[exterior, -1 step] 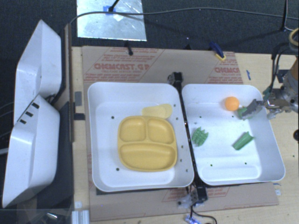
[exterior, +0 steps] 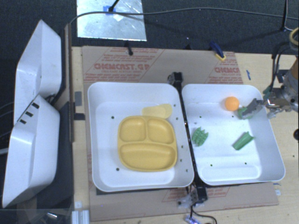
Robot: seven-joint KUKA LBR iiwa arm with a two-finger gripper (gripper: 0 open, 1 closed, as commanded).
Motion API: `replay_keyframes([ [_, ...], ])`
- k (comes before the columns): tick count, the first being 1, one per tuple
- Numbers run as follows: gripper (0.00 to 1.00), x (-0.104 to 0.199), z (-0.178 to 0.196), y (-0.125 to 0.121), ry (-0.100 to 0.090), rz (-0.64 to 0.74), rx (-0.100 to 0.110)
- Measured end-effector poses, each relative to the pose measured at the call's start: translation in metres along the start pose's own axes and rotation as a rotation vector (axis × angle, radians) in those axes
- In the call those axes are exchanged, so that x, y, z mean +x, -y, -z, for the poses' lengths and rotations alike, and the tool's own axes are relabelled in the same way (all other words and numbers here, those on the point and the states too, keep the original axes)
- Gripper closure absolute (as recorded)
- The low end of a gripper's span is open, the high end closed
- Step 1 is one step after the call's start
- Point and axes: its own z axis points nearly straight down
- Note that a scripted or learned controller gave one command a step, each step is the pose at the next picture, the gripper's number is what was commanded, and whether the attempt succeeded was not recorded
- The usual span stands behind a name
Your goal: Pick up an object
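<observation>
Tool (exterior: 247, 110) poised at the right bin's (exterior: 273, 143) far edge beside the ball (exterior: 231, 103); finger state cannot be told.

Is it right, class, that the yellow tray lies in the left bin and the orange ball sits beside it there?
Not quite. The camera view shows the yellow tray in the left bin, but the orange ball sits in the right bin, near the gripper.
</observation>
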Motion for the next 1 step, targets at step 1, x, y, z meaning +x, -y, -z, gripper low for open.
replay_keyframes([
  [1,0.0,0.0024,-0.062,0.0024,-0.001,0.0,0.005],
])
